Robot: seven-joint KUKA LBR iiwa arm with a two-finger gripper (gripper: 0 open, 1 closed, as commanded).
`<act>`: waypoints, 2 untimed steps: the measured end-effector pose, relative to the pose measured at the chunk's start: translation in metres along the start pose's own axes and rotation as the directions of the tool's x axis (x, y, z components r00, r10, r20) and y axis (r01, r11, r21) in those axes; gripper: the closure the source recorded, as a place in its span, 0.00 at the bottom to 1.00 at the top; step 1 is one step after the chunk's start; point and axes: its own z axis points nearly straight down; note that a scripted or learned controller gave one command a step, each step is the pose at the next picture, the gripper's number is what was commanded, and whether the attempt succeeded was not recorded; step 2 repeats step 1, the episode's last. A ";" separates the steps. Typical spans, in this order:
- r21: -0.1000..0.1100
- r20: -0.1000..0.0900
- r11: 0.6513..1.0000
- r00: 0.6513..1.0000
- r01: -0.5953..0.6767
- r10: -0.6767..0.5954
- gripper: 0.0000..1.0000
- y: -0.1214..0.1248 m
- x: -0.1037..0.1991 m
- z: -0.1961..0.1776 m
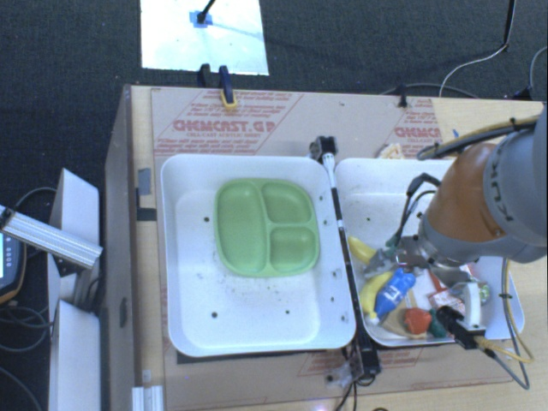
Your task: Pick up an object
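left bin (pixel 193 324): the landmark here, holds a green divided plate (pixel 265 228) lying flat, sitting toward the bin's back half, with bare white floor between it and the near rim

right bin (pixel 377 187): touching the left bin along the shared wall, all its stuff is piled in the near corner by that wall

pile: a yellow banana-looking piece (pixel 361 250) just right of the divider, another yellow piece (pixel 372 296) below it, a blue and white object (pixel 393 289) lying on that one, a red object (pixel 417 320) near the front rim, a green bit (pixel 445 322) next to the red one, plus some white and red packaging further right that I can't make out

arm (pixel 479 199): comes in from the side away from the left bin, orange band over the right bin's far half

gripper (pixel 411 259): down over the pile, right above the blue and white object; can't tell how it's set or whether it has anything

open room: back part of the right bin, next to the left bin's far corner, is bare floor

worktop (pixel 257 122): protective-film sheet showing behind both bins, with a blue clamp (pixel 227 88) at its back edge
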 end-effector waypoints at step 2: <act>-0.003 0.000 1.000 1.000 0.001 -0.001 1.00 0.001 0.000 -0.011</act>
